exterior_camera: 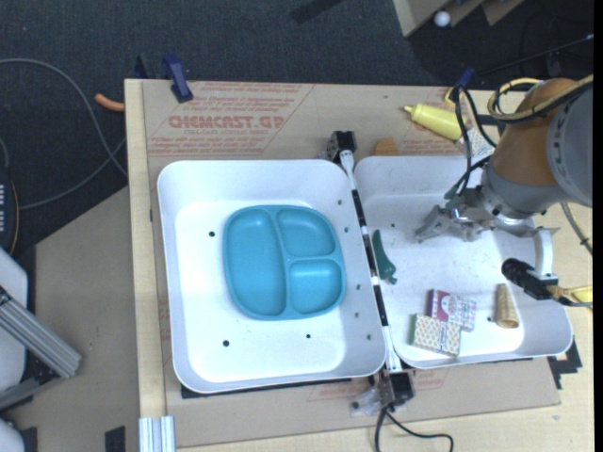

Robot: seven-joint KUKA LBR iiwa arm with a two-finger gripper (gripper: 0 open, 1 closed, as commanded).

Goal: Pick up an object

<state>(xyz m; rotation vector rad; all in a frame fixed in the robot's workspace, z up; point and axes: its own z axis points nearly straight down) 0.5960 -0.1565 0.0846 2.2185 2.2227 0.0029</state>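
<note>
Closest to us is a little checked packet [435, 334], lying flat near the front edge of the right bin [405, 182]. A small red packet [452, 308] lies just behind it, and the two touch. A tan cone [507, 306] lies near them, more to the right, with its pointy end facing away from us. A green thing [382, 258] lies along the left wall of this same bin. These are the things to pick, and none of them is lifted. The gripper [452, 224] is over the bare white floor in the back half of the right bin, well apart from the packets and the cone. I cannot tell if it is spread or pressed together, and nothing shows in it. The grey and orange arm [528, 158] comes in from the right. The left bin [188, 252] has a blue plate [283, 260] with three parts in its middle. A yellow thing [433, 118] lies on the brown bench [236, 121] behind the right bin.
</note>
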